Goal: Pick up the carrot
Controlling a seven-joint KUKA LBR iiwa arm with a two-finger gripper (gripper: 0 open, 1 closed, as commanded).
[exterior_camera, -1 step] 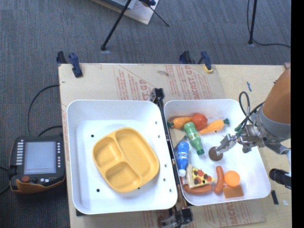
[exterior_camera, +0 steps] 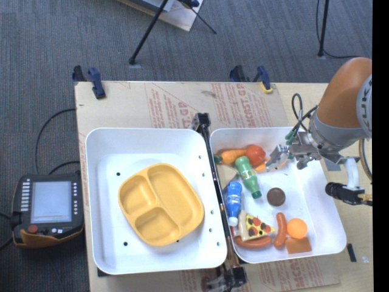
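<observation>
Camera view: claw [exterior_camera: 281, 157] hovers over the right bin [exterior_camera: 331, 224], just right of the carrot [exterior_camera: 233, 156]; finger state, can't tell.

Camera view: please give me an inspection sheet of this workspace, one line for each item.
Surface: a bench bears a left bin and a right bin side by side.
Job's things: the carrot lies at the right bin's far left, beside a red tomato.
Clutter: a yellow divided plate in the left bin; in the right bin a green bottle, a blue bottle, a brown ball, a pizza slice, sausages and an orange ball.
Hand: the hand is over the right bin, right of the tomato; nothing seen between its fingers.
Cables: a black cable runs to the pendant.
Surroundings: blue clamps, tripod legs, grey carpet.
</observation>
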